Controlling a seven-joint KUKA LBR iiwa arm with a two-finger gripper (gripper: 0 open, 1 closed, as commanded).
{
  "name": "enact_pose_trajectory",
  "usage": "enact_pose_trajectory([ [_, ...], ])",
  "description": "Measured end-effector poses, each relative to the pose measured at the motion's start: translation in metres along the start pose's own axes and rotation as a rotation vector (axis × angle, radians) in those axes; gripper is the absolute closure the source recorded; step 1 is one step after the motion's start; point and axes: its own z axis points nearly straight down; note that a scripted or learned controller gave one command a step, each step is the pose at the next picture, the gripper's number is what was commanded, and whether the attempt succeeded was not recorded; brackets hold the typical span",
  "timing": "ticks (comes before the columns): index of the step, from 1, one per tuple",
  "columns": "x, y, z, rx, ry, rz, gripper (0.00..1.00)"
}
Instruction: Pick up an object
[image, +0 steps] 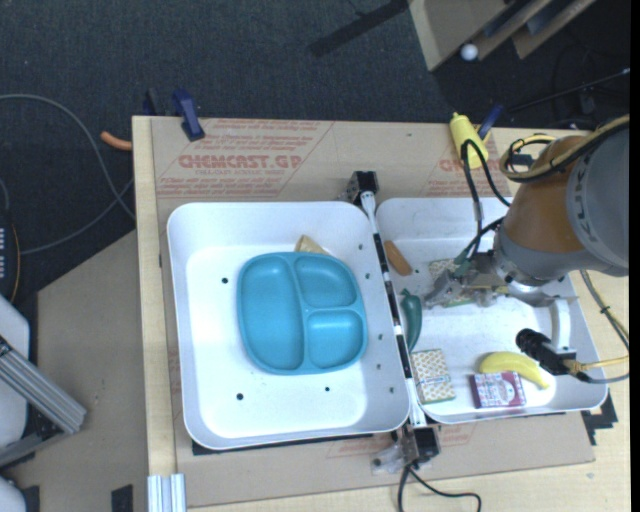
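My gripper (452, 287) reaches from the right into the right bin (440, 216), low over its middle. Its fingers sit near a small patterned object (440, 268) and whether they are open or shut is not visible. A yellow banana (512, 366) lies at the bin's front right, with a pink packet (497, 391) just below it. A patterned square pad (433, 375) lies at the front left. A green item (411, 314) rests along the left wall, and a brown one (397, 257) lies farther back.
The left bin (200, 330) holds a blue divided plate (300, 310) with a tan piece (312, 245) behind it. The arm's grey and orange body (560, 215) hangs over the right bin's far right. Cables and a yellow plug (468, 140) lie at the back.
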Motion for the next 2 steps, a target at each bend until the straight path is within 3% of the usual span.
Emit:
enact_pose_trajectory([
  [1, 0.0067, 0.0425, -0.0001, -0.003, -0.002, 0.0, 0.0],
  [2, 0.0067, 0.0427, -0.01, -0.004, -0.003, -0.001, 1.0],
])
